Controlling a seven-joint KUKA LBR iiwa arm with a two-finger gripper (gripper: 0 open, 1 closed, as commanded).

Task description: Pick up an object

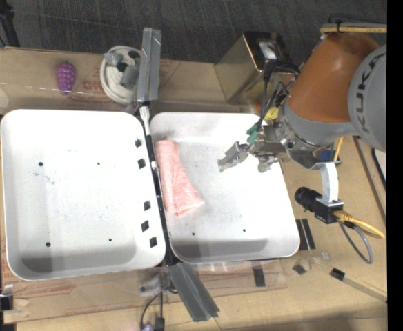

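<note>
Pink cloth, rolled or folded into a long bundle, lies in the right bin, along that bin's nine o'clock wall and just beside the divider that separates it from the left bin. Gripper hangs over the right bin toward its one o'clock area, at about two o'clock from the cloth and apart from it, with nothing seen between its fingers; whether those fingers are spread or closed cannot be told. A small purple object sits on the bench at twelve o'clock of the left bin, near a white coil.
</note>
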